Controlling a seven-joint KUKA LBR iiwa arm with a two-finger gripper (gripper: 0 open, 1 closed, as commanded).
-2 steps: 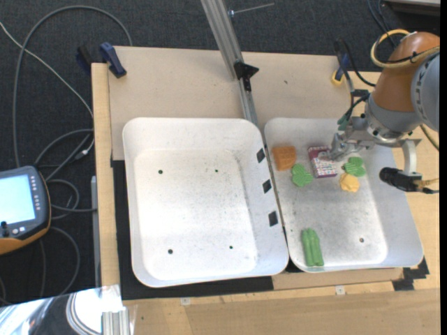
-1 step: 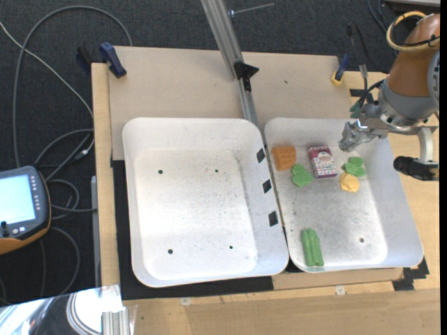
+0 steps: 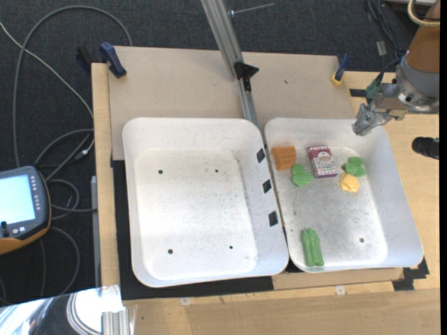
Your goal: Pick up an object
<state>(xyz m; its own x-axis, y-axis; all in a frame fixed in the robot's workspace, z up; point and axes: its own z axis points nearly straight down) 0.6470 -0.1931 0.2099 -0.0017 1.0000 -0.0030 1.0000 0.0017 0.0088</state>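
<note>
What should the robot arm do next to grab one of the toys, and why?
Probably move left and down toward the yellow piece. The gripper hangs over the right bin's top right corner, above the toys and not touching any. The yellow piece and the green piece beside it lie nearest, so that looks like the shortest reach.

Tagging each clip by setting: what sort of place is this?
Probably a robotics lab bench for bin picking: two shallow white plastic bins on a clamped board, a grey arm's two-finger gripper above small toy-like objects, and a handheld teach pendant among floor cables.
</note>
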